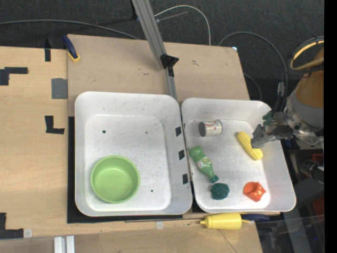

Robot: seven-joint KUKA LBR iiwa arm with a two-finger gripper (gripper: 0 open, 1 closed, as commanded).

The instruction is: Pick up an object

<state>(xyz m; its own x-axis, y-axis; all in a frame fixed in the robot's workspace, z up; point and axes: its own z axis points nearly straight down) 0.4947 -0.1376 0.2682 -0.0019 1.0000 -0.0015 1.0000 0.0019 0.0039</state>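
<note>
The right bin (pixel 276 194) holds a yellow corn cob (pixel 248 145), a small silver can lying on its side (pixel 209 127), a green bottle (pixel 203 163), a dark green lump (pixel 219 190) and a red pepper-like toy (pixel 254 191). My gripper (pixel 261 136) hangs at the right edge of this bin, just right of the corn cob's upper end. Its dark fingers point left and down toward the cob. Nothing shows between them.
The left bin (pixel 84 109) holds a light green bowl (pixel 115 179) in its near left corner. A yellow mustard-like bottle (pixel 225 221) lies on the bench in front of the right bin. A grey pole (pixel 150 25) slants over the back of the bench.
</note>
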